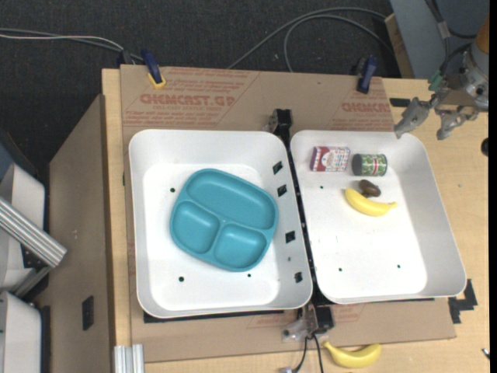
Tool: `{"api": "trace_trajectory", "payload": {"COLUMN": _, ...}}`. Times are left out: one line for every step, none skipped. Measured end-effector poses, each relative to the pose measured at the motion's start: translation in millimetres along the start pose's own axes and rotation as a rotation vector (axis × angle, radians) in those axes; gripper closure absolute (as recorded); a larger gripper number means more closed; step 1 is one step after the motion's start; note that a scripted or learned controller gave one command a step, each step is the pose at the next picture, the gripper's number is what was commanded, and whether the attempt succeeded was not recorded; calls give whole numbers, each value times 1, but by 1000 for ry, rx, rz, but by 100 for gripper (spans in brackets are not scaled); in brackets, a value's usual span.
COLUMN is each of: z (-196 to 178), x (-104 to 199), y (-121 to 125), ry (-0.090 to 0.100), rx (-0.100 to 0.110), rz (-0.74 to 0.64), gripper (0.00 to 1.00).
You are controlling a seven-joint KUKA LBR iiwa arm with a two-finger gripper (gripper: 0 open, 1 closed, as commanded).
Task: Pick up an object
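In the right bin (404,263) lie a yellow banana (368,203), a small dark brown object (369,187) touching its upper side, a green can (369,164) on its side, and a small pink and white carton (330,159). All sit near the bin's far edge. My gripper (429,121) hangs above the bin's far right corner, to the right of the can. Its two grey fingers are spread apart with nothing between them.
The left bin (155,278) holds a teal divided plate (224,218). A second banana (354,353) lies on the cardboard in front of the bins. Clamps (154,71) pin the cardboard sheet at the back. The near half of the right bin is bare white floor.
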State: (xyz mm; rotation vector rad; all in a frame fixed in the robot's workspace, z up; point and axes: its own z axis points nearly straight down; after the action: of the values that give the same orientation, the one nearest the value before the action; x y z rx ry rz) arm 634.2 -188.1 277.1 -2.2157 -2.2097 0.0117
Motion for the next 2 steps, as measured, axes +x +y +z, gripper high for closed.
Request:
{"api": "trace_trajectory", "payload": {"z": -8, "x": 1, "y": 2, "ry": -3, "rx": -13, "rz": -3, "gripper": 0}}
{"api": "trace_trajectory", "payload": {"z": 34, "x": 1, "y": 6, "ry": -2, "rx": -8, "rz": -4, "gripper": 0}}
